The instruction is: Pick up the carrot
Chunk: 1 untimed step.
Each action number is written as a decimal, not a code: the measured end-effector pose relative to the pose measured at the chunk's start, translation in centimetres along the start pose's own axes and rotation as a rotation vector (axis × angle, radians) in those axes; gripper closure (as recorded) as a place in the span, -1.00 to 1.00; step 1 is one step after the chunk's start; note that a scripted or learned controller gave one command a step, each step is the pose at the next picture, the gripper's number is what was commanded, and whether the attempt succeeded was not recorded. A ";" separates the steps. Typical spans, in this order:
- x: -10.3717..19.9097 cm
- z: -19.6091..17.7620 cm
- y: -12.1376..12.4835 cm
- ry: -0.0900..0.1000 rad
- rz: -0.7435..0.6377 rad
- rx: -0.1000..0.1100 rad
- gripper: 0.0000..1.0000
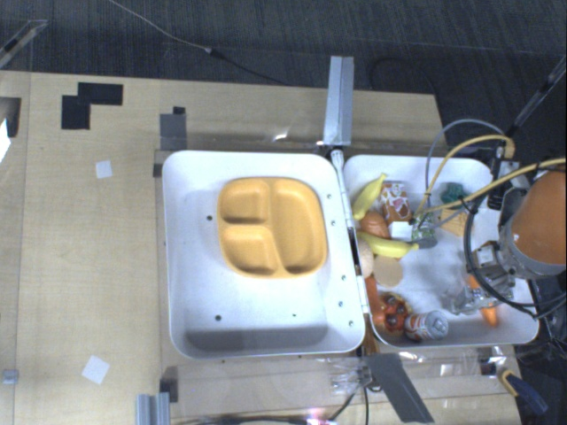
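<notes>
The carrot point(489, 314) shows as a small orange piece near the front right corner of the right bin point(523, 333), partly hidden under the arm. My gripper point(472, 297) is down inside that bin, just left of and touching or almost touching the carrot. The arm's orange band point(540, 224) hangs over the bin's right side and covers what lies below it. Whether the carrot sits between the gripper's tips is hidden.
The right bin also holds two bananas point(390, 247), a brown item point(376, 224), a teal object point(454, 191), a small can point(431, 326) and red pieces point(394, 312). A yellow divided plate point(270, 226) lies in the left bin point(190, 264). Cables loop above the arm.
</notes>
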<state>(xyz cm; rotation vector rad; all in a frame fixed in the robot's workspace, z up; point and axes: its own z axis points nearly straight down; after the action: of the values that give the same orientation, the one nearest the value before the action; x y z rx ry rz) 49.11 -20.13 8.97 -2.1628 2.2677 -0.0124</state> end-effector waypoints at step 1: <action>-3.5 -11.6 -1.1 0.002 0.145 0.006 1.00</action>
<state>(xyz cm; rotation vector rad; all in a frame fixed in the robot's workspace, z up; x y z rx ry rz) 50.22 -16.71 20.57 -1.9906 2.4161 -0.0211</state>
